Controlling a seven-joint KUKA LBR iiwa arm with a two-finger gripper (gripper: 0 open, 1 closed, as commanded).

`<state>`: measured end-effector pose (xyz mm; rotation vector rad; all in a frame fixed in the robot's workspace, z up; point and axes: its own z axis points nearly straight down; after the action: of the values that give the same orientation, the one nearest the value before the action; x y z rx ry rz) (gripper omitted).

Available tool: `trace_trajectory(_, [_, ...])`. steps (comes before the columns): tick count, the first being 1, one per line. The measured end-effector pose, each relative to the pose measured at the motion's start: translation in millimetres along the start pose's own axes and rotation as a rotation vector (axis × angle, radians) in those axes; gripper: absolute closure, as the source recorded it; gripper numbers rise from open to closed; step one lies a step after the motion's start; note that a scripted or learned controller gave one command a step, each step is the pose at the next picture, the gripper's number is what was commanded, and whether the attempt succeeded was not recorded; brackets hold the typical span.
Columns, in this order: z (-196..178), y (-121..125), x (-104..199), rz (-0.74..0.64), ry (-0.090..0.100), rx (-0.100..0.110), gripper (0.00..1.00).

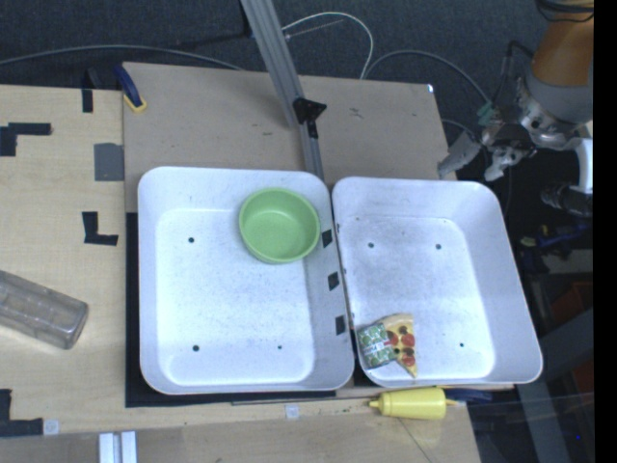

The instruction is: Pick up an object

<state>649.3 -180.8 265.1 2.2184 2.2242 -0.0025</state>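
Observation:
A light green bowl (280, 225) sits upright in the left bin (174, 355), near its back right corner. A small printed snack packet (388, 342) in green, yellow and red lies in the front left corner of the right bin (511, 307). My gripper (474, 156) hangs off the bench beyond the right bin's back right corner, far from both objects. Its two fingers stand apart with nothing between them. The arm's orange band (564, 51) shows at the top right.
A yellow bottle (415, 404) lies on the bench just in front of the right bin. A clear plastic container (37, 310) lies at the far left. A slanted metal pole (280, 56) rises behind the bins, with cables beside it.

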Motion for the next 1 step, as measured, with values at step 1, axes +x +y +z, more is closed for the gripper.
trace_trajectory(1, [0.0,-0.1,-0.1,0.0,0.0,0.0,0.0])
